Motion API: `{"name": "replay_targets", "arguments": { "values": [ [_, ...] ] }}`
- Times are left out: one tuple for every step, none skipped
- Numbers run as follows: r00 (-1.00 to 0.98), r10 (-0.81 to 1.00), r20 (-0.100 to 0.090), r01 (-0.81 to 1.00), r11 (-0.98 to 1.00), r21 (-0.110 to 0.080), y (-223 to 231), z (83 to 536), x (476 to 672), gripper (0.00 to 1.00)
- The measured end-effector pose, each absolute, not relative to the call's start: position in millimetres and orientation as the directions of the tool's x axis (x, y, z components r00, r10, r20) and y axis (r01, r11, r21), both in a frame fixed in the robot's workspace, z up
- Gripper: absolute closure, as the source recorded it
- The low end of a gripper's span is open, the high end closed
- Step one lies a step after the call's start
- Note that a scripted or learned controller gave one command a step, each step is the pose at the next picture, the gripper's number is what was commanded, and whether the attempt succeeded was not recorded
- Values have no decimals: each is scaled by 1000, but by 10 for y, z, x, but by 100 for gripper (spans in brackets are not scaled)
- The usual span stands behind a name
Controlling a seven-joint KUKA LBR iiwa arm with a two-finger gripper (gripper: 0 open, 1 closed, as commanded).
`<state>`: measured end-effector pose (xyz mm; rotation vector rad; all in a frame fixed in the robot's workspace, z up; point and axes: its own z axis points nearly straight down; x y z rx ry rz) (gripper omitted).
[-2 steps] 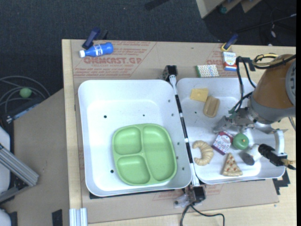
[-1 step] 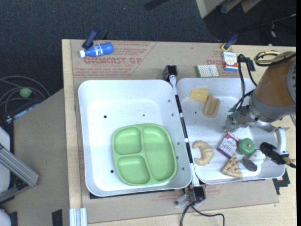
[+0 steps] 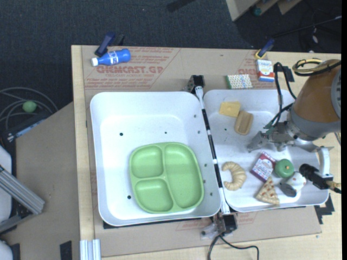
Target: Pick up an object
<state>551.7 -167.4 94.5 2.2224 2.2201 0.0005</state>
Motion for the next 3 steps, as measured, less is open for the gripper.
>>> {"name": "replay_targets", "arguments": {
  "values": [
    [1,1000,1,1000,-1,-2,-1611,842,5096,0],
    [2,1000,0,1000,-2,2,-1608,944,5105,100],
    [-3,1000,2,1000,3,1,-540,1849,4798,100]
  ]
}}
